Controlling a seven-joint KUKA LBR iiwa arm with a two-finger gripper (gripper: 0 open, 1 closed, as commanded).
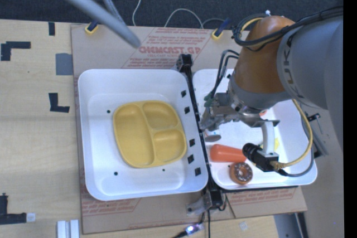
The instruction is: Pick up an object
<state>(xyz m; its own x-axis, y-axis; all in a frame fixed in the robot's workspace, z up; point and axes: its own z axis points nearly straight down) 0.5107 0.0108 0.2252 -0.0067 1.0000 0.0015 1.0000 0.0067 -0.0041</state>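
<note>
In the right bin (295, 175), an orange carrot-shaped object (226, 153) lies near the left wall. A brown sprinkled doughnut (241, 173) sits just below it by the front rim. My gripper (212, 124) hangs low over the bin's left side, right above the carrot's upper left end. Its dark fingers point down beside the divider between the bins, and nothing shows between them. The arm's orange band and grey body cover most of the right bin.
The left bin (92, 120) holds a yellow compartment plate (149, 133) in its middle. A black clip-studded divider (192, 120) runs between the bins. Cables loop around the wrist and along the right bin's right side.
</note>
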